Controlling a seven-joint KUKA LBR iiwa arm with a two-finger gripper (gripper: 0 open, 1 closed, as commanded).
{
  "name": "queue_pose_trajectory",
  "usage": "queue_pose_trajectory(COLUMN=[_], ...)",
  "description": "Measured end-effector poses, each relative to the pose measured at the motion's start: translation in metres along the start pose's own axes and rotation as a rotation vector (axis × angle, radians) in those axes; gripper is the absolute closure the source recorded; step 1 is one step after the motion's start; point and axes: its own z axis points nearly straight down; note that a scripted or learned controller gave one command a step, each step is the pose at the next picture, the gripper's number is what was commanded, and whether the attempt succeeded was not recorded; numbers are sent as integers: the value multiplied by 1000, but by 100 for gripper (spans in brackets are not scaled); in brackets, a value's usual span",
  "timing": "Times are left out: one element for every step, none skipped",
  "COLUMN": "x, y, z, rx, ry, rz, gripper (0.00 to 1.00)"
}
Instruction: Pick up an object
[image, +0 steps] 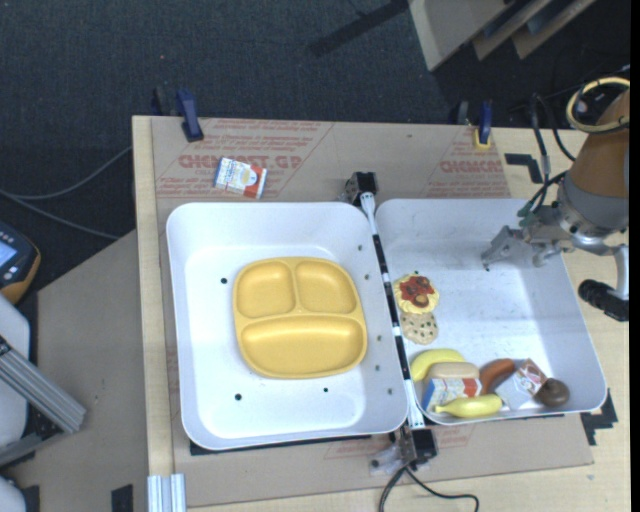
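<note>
My gripper (515, 257) hovers over the far right part of the right bin (470, 225), fingers spread and nothing between them. The toy food lies well away from it, along that bin's left wall and near corner. There is a pizza slice (416, 292), a cookie (421, 327), a banana (436, 360), a bread piece (452, 381), a second banana (470, 406), a sausage (497, 371), a small carton (529, 381) and a brown ball (552, 392).
A yellow divided plate (299, 317) lies in the left bin (200, 250). A small red and white carton (240, 177) lies on the bench behind that bin. Blue clamps (187, 113) grip the bench's far edge. The arm (600, 180) rises at the right.
</note>
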Motion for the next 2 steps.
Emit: queue_pose_trajectory(x=[64, 101], y=[-111, -143], z=[-9, 31], rx=[7, 2], ry=[6, 3], rz=[-1, -2], gripper=[0, 0])
